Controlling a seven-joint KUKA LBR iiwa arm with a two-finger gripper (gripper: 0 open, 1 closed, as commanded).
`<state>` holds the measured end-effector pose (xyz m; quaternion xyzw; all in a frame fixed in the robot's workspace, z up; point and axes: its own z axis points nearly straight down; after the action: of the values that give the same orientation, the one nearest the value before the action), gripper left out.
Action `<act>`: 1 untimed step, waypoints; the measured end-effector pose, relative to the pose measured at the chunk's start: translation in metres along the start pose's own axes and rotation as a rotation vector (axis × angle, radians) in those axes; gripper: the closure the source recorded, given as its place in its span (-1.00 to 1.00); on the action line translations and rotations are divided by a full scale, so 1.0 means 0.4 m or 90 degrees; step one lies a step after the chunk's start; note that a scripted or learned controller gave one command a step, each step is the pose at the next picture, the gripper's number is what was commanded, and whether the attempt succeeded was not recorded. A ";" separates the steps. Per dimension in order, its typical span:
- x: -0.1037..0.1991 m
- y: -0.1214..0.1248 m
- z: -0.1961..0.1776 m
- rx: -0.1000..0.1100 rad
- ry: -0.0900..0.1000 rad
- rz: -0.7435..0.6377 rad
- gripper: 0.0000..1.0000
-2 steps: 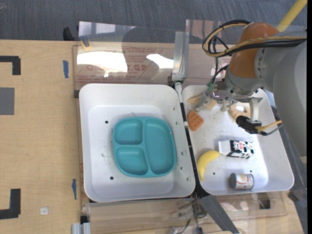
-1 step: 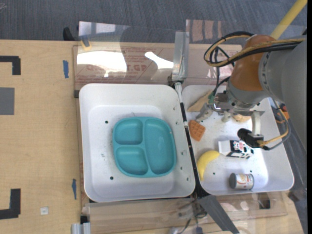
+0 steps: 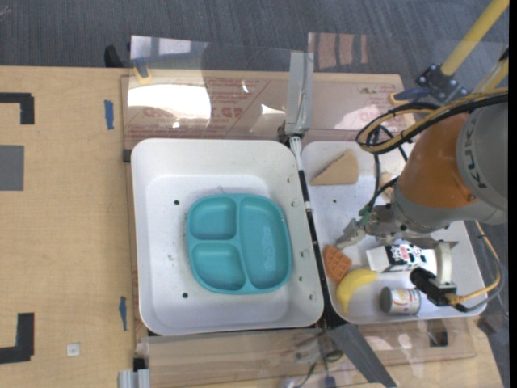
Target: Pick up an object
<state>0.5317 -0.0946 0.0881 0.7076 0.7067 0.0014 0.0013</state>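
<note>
Right bin [image 3: 323,208]: one tan wedge [image 3: 338,169], one orange waffle-textured piece [image 3: 337,260], one yellow lemon [image 3: 354,286], one small can [image 3: 401,300] on its side.
Left bin [image 3: 153,217]: one teal divided plate [image 3: 239,242].
Gripper [image 3: 373,226]: above right bin, mostly hidden under the wrist.
Hard to read: black-and-white item [image 3: 400,255].
</note>
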 end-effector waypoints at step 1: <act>-0.126 -0.128 0.000 -0.002 -0.003 0.002 -1.00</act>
<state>0.4805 -0.1449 0.0878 0.7089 0.7053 0.0009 0.0037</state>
